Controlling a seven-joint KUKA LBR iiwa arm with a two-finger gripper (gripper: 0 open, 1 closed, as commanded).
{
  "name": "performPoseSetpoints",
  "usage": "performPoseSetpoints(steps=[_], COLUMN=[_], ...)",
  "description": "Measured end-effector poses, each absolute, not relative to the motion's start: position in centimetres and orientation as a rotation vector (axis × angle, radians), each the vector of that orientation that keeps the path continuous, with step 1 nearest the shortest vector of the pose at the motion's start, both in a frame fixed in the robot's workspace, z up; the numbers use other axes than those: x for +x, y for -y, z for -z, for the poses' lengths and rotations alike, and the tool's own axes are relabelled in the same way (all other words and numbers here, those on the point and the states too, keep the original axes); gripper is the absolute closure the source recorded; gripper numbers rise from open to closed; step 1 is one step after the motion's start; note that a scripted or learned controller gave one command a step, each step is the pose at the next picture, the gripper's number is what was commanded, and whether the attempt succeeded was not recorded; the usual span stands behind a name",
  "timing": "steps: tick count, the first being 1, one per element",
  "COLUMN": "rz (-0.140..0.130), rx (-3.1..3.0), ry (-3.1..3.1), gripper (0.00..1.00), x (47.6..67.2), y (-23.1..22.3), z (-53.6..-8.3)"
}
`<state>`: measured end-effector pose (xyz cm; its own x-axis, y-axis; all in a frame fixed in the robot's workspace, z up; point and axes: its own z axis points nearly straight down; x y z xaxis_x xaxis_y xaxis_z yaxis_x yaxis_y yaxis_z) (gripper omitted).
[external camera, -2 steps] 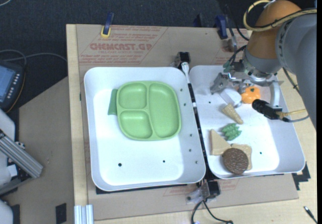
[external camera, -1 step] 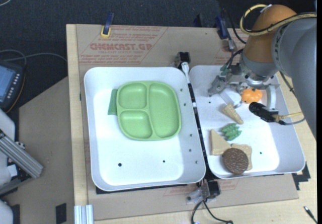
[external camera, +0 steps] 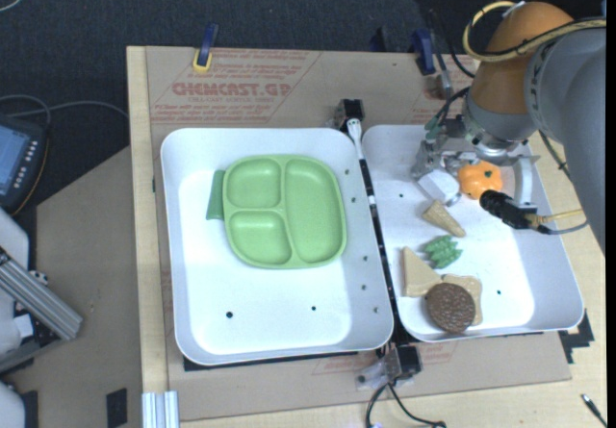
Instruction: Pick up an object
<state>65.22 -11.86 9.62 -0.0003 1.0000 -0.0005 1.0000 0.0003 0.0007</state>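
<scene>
Gripper low over the far end of the right-hand bin, beside an orange ball

Bench [external camera: 289, 80] first: it is topped with a brown board printed in red, and it carries both white bins. The grey arm [external camera: 568, 80] comes in from the view's right, its orange band bent down toward the bins.

The bin on the view's left [external camera: 192, 253] holds a pale green divided plate [external camera: 285, 210], lying flat near the middle. A darker green flat piece [external camera: 214, 195] shows from under the plate's left edge.

The bin on the view's right [external camera: 539, 272] holds all the small things. Nearest the camera, a brown round disc [external camera: 449, 307] lies on a tan slice [external camera: 472, 289], and a tan wedge [external camera: 417, 270] lies just beside them. Further in are a pale wedge [external camera: 444, 217] and a small green bumpy piece [external camera: 443, 250], near each other but apart. The orange ball [external camera: 474, 178] sits at the far end of this bin.

The gripper [external camera: 441, 162] is down inside that far end, just beside the orange ball on its left in the view. A small whitish piece [external camera: 438, 186] lies right at its tip. Whether its grip is spread or closed cannot be told from this angle, nor whether it has anything in it.
</scene>
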Motion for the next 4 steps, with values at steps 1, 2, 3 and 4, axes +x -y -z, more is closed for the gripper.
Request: performPoseSetpoints(steps=[1, 2, 3, 4], rz=[-0.005, -0.005, -0.006, -0.002], rx=[2.218, 2.217, 2.216, 2.216], ry=[-2.219, -2.22, -2.219, -2.23], gripper=[1.0, 1.0, 1.0, 1.0], x=[65.0, 64.8, 64.9, 64.8], y=[11.4, 10.6, 10.6, 4.6], z=[-14.1, -18.9, -22.8, -22.6])
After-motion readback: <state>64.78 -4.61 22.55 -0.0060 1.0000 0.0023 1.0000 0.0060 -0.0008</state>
